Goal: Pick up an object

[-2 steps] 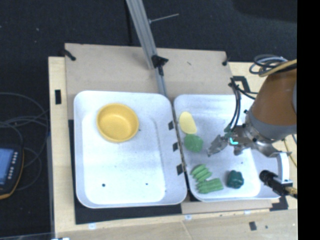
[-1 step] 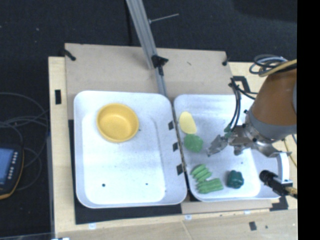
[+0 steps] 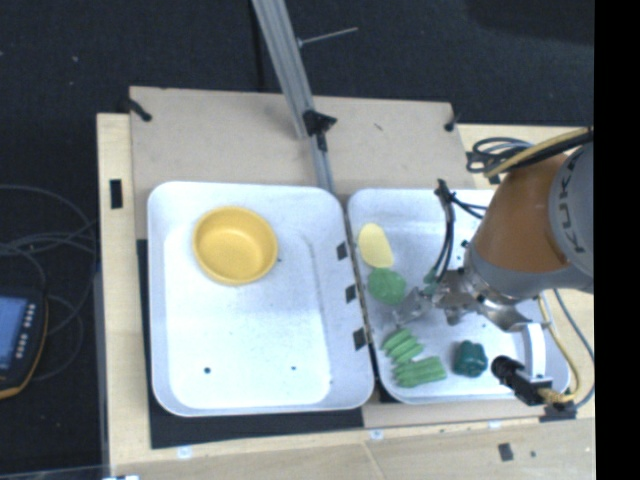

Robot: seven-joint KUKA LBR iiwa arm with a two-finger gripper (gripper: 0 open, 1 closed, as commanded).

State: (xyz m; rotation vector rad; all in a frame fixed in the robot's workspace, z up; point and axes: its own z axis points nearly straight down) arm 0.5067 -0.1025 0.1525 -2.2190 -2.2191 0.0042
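Gripper (image 3: 412,306) of the KUKA arm (image 3: 525,233) hangs beside a round green object (image 3: 387,288) in the right bin (image 3: 420,208), its grip unreadable, and a slightly off-centre close risks nudging it aside.

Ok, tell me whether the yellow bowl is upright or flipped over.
Upright: the yellow bowl in the left bin shows its open hollow and rim facing up.

I see a yellow bowl (image 3: 235,245) in the white left bin (image 3: 180,368); green pieces (image 3: 410,358) and a teal lump (image 3: 469,358) opposite.
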